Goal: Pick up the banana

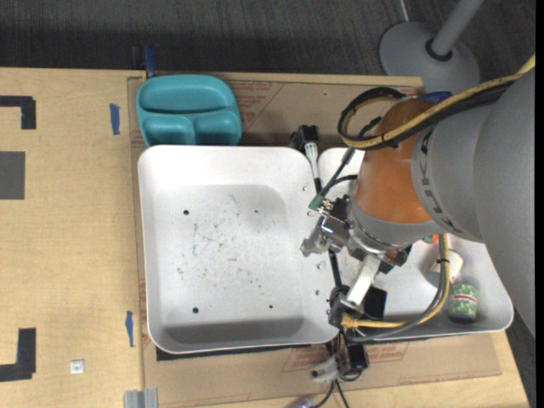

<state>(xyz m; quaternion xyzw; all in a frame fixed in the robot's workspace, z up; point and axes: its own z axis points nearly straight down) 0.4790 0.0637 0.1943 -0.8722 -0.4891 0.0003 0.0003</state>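
Observation:
My gripper [327,232] hangs below the orange wrist band, low over the left part of the right white bin [493,317], close to the rim it shares with the left bin. The big grey arm covers most of the right bin, so what lies under it is hidden. Nothing can be seen between the gripper's parts from this angle.
The left white bin [221,245] shows only a scuffed floor. A green speckled object with a pale top [463,300] lies at the right bin's right side. A teal divided tray [189,109] sits behind the left bin. The cardboard bench extends to the left.

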